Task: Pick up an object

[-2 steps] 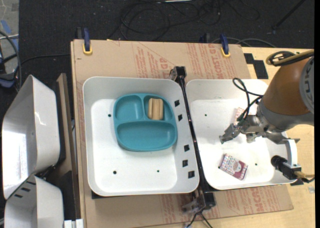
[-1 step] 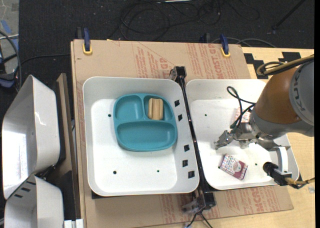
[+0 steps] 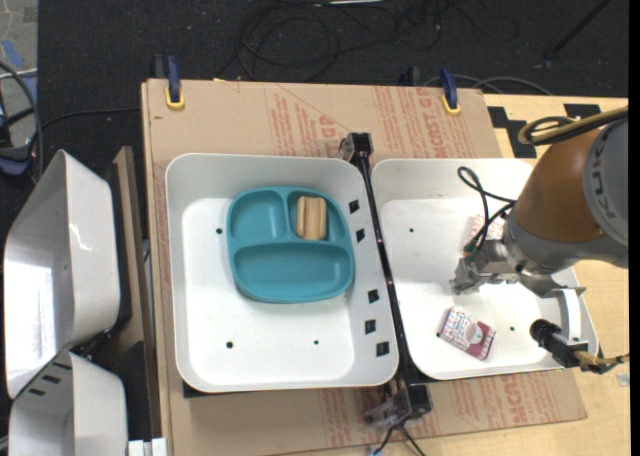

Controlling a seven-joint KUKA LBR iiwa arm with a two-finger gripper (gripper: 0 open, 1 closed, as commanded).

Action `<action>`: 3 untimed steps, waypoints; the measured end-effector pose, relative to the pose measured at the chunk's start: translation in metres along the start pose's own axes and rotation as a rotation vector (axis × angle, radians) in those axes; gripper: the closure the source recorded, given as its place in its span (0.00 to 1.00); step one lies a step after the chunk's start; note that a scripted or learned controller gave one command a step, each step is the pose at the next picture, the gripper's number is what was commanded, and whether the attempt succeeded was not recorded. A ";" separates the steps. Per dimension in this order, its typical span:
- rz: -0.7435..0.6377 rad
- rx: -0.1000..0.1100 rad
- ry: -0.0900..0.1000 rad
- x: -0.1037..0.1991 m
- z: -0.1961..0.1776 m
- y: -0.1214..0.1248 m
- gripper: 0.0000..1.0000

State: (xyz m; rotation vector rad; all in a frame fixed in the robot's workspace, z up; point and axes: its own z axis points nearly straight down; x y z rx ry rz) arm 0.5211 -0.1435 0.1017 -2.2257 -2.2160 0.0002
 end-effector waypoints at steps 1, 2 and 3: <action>-0.009 -0.006 -0.002 0.005 -0.057 0.010 1.00; -0.009 -0.006 -0.002 0.009 -0.100 0.015 1.00; -0.009 -0.005 -0.002 0.005 -0.144 0.019 1.00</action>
